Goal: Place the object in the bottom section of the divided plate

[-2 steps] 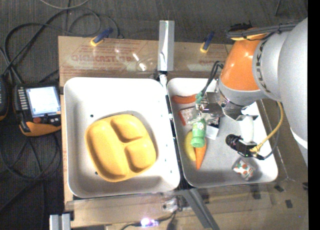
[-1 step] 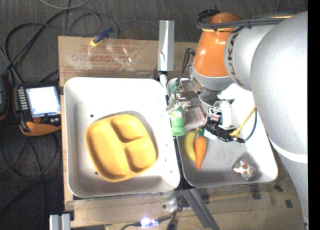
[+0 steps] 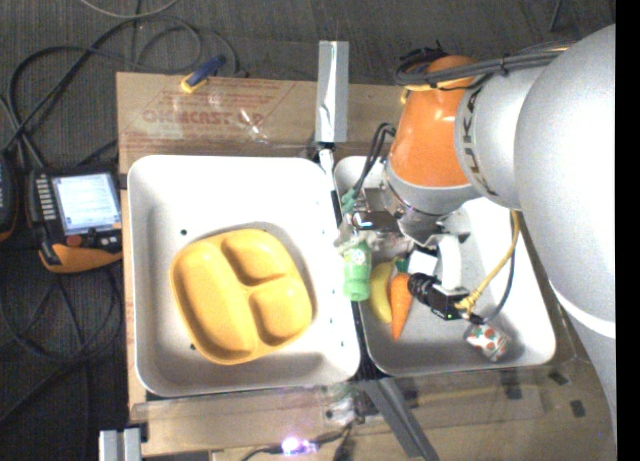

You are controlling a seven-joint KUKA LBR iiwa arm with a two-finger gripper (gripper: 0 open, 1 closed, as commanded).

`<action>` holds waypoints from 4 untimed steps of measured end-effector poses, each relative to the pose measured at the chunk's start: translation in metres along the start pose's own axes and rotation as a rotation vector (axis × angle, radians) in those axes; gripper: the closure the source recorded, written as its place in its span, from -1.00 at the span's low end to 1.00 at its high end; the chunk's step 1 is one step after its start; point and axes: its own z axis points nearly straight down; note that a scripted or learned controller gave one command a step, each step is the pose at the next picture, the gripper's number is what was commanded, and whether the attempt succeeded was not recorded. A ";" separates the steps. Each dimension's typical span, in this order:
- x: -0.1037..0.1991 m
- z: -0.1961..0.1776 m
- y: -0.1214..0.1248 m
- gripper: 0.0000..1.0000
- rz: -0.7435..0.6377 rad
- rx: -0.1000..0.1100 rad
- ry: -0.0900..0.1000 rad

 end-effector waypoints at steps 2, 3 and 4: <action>0.125 -0.054 0.017 -1.00 -0.032 -0.001 0.000; 0.173 -0.174 -0.016 -1.00 0.107 -0.004 -0.001; 0.186 -0.252 -0.002 -1.00 0.228 -0.004 0.000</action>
